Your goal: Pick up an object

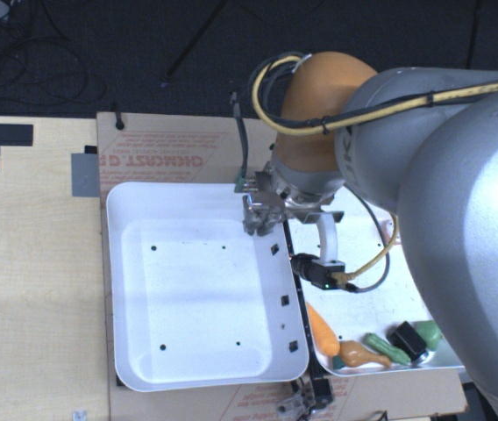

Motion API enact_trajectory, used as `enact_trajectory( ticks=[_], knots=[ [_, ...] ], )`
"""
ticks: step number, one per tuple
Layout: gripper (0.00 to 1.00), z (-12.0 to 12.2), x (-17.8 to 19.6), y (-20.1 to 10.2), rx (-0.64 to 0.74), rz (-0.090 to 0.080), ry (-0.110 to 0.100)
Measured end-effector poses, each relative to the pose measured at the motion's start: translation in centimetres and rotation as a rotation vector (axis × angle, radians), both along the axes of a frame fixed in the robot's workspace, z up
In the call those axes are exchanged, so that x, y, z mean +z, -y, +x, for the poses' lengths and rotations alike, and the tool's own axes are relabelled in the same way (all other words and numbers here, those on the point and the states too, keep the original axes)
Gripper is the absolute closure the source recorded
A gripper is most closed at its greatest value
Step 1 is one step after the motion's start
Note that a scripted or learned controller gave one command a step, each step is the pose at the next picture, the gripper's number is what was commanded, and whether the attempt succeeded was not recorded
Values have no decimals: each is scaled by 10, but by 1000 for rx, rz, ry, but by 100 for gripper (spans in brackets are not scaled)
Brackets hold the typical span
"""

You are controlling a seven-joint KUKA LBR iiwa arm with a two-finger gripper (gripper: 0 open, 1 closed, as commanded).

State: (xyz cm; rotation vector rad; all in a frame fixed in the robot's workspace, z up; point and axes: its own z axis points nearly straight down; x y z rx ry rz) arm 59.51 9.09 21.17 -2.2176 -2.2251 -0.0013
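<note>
Two white bins sit side by side on a cardboard sheet (170, 147) laid over the pale wooden tabletop (30, 270); the left bin (131, 209) shows a bare floor marked by a few small dark dots. In the right bin (367, 244), the objects lie bunched in the near corner: an orange carrot-shaped piece (321, 329) against the dividing wall, a tan piece (359, 354) just beside it, a green piece (387, 348) touching that, and a black block (407, 339) resting against a second green item (428, 331). The grey arm (442, 182) reaches in from the right and covers most of the right bin, so its far half and right wall are hidden, and the objects at the corner are partly cut off by the arm's bulk. An orange band (319, 103) tops the wrist, with yellow cable (271, 103) looped around it and a thinner cable trailing down to a black connector (319, 272) above the bin wall. The claw (262, 213) hangs over the far end of the divide between the bins, well apart from the objects in the near corner. Its metal parts are small and crowded against the white rim, and whether it is wide or narrow cannot be told; nothing is seen between its tips. Dark cloth with loose wires (21, 24) lies beyond the tabletop.
</note>
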Motion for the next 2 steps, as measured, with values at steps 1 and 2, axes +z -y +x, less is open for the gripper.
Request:
enact_trajectory(
  ticks=[1,2],
  knots=[
    [100,50,-4,56,-7,-4,-1],
    [100,7,-27,-33,3,2,-8]
  ],
)
